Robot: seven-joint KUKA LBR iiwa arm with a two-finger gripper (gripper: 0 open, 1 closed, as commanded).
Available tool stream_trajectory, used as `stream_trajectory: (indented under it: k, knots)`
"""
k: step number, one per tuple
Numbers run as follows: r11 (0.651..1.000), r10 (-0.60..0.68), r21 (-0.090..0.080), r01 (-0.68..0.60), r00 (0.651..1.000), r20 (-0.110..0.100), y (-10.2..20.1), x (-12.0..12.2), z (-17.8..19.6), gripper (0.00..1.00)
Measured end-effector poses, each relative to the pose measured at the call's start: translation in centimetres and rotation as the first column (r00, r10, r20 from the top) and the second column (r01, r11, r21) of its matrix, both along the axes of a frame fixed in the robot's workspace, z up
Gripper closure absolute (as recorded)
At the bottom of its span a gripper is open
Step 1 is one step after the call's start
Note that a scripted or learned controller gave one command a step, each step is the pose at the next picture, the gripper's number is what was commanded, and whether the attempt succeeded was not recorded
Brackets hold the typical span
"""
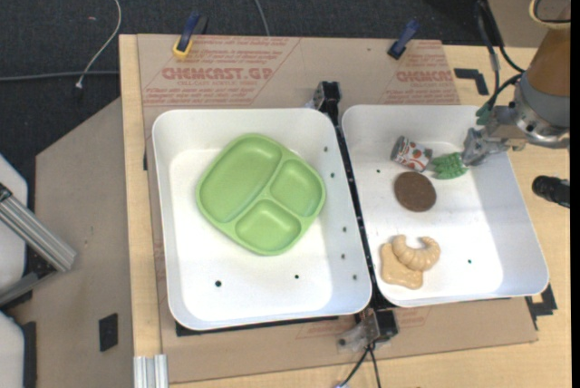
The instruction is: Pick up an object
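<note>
Gripper (475, 148) is down low over the far right part of the right-hand bin (507, 223), reaching in from the right edge of the scene, and from this slant I cannot tell how it is set — the tip is too small and dark against the wrist. Just beside that tip, on its left, lies a small green object (448, 166), so close that it may be touching, though I cannot tell whether there is contact. Left of the green piece again, and nearly against it, sits a little white and red item (411, 154), lying tilted. Nearer than both, still in the same bin, is a round brown disc (415, 192), flat on the floor and apart from the tip. Nearer yet — toward the near wall — rests a tan, lumpy, curled thing (410, 260), well apart from the arm. Over in the left-hand bin (181, 196) a green divided plate (261, 193) with three compartments lies flat, turned at an angle to the walls. Both bins stand side by side on a brown cardboard sheet (227, 69), which carries two blue clamps (189, 33) at its far edge.
</note>
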State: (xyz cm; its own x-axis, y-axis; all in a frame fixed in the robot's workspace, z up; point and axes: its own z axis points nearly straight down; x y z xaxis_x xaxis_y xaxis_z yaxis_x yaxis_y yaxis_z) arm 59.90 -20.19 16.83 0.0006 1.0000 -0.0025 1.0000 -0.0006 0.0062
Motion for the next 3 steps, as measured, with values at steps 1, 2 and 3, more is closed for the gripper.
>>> stream_trajectory:
  k: [1,2,3]
  knots:
    - [1.0,0.002,0.0,-0.002,1.0,0.001,-0.1,0.7,6.3,1.0]
    - [1.0,0.001,0.001,-0.001,1.0,-0.002,-0.1,0.8,7.0,1.0]
    - [1.0,0.005,0.005,-0.005,1.0,-0.008,5.2,0.7,7.9,1.0]
